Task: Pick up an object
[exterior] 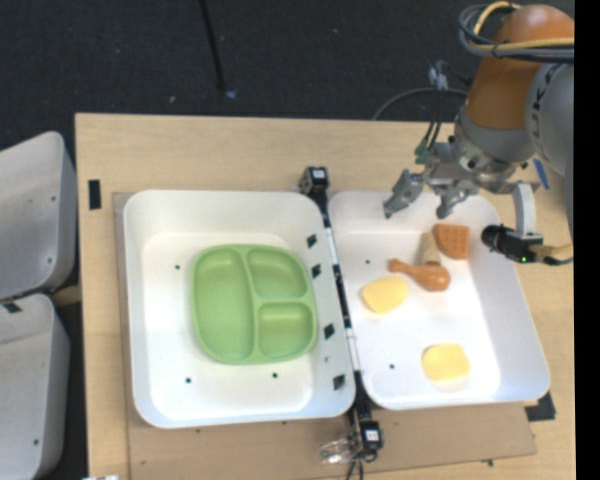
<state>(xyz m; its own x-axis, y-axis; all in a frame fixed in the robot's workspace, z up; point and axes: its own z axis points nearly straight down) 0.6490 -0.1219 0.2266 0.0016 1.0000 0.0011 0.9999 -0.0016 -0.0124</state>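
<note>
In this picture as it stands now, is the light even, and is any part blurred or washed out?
Camera view: the light is soft and even, with faint shadows. The two shallow white bins look bright, near washed out, so their walls are hard to trace. The green divided plastic tray and the pale yellow food pieces are fairly sharp. The two-finger gripper is slightly blurred.

Bench (100, 268) before me carries two bins side by side. Left bin (150, 368) holds divided tray (252, 303) at its centre. Right bin (510, 358) holds four items: wedge piece (452, 240) at rear, drumstick piece (421, 273) just in front of it, touching or nearly so; round piece (384, 295) left of drumstick piece; second round piece (445, 362) nearer front. Claw (426, 200) hangs over right bin's rear edge, behind wedge piece.
</note>
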